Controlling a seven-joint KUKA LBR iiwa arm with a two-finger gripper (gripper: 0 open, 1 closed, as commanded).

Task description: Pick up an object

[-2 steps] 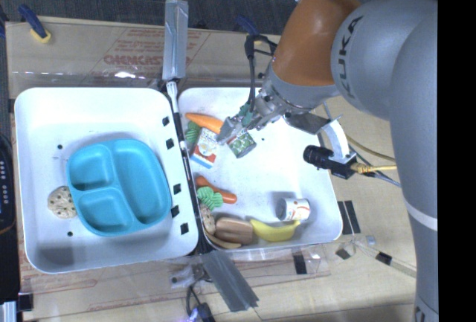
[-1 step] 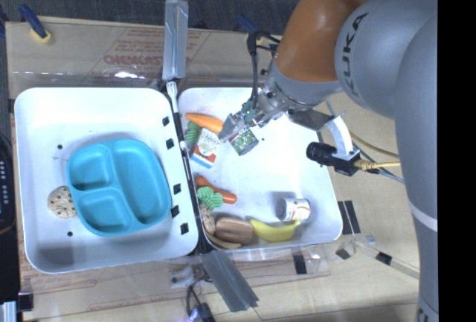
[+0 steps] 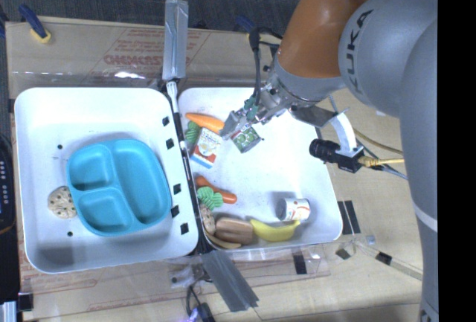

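White bins on cardboard-topped bench — dark floor beyond; tool clamped on small green packet

Even, fairly bright light falls from above, leaving the two white bins nearly washed out along their rims. Soft shadows pool under the blue tray and along the bin walls. A pale glare streaks the cardboard behind. The picture is somewhat grainy; the arm looks slightly blurred, perhaps from motion.
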